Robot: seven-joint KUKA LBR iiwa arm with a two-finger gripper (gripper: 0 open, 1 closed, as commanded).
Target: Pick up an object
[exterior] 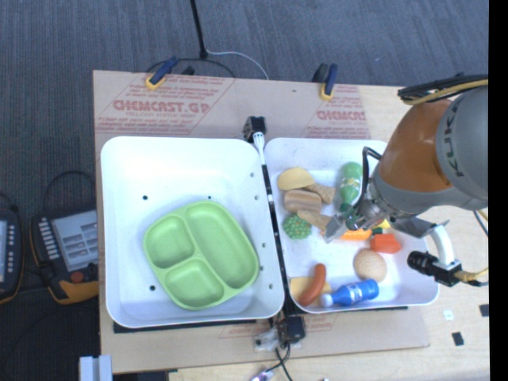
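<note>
Down among crowded toy food at the middle of the right shallow white bin (413, 296), grey two-finger gripper (343, 225); spread or pinched, cannot tell. Risk: nudging the green plastic corn cob (349, 182) or orange carrot piece (386, 244) aside, closing on nothing.

The arm (444, 161) is a thick, rounded grey casing with a broad orange band above the wrist and part of a dark letter on its grey shell. A thin black cable loops beside it.
</note>
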